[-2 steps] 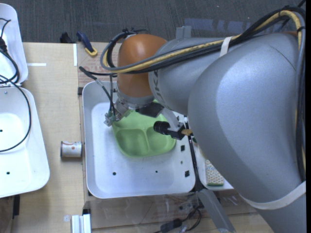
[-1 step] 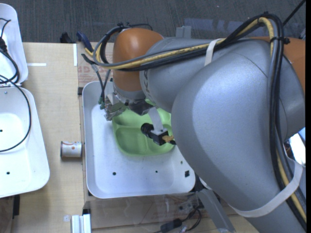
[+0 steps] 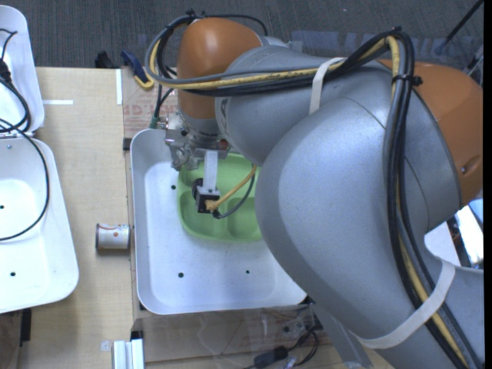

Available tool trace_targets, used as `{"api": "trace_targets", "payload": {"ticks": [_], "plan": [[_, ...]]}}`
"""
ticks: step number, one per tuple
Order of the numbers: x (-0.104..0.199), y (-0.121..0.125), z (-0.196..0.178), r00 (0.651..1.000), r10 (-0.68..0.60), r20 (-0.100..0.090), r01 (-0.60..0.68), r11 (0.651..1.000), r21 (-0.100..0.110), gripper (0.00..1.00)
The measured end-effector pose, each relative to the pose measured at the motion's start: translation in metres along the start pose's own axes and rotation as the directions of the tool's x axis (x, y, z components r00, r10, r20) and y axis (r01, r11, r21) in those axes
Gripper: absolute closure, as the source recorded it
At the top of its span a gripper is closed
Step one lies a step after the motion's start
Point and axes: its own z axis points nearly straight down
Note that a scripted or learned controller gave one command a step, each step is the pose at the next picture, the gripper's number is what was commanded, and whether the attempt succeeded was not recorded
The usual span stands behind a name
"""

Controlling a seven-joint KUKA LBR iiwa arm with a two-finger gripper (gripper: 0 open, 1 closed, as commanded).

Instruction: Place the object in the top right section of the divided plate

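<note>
One green divided plate [image 3: 231, 223] | centre frame, in right white bin [image 3: 157, 271] | gripper [image 3: 187, 158] over plate's upper-left edge | grip state: cannot tell

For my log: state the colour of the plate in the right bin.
Light green; the plate shows best in the camera view.

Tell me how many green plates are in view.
1. The plate lies in the right-hand bin, toward its far side, and the arm covers part of it. Any others under the arm would be hidden.
</note>
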Motion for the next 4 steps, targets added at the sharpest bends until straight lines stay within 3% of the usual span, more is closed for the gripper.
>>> {"api": "trace_targets", "payload": {"ticks": [1, 2, 3, 4], "plan": [[-0.003, 0.005, -0.105, 0.998, 0.055, 0.014, -0.055, 0.998, -0.005, 1.00], [-0.005, 0.005, 0.011, 0.992, 0.126, 0.013, -0.126, 0.992, -0.007, 1.00], [-0.034, -0.039, 0.021, 0.963, 0.269, 0.012, -0.269, 0.963, -0.011, 1.00], [-0.008, -0.044, -0.076, 0.915, 0.404, 0.013, -0.404, 0.915, -0.008, 1.00]]}}
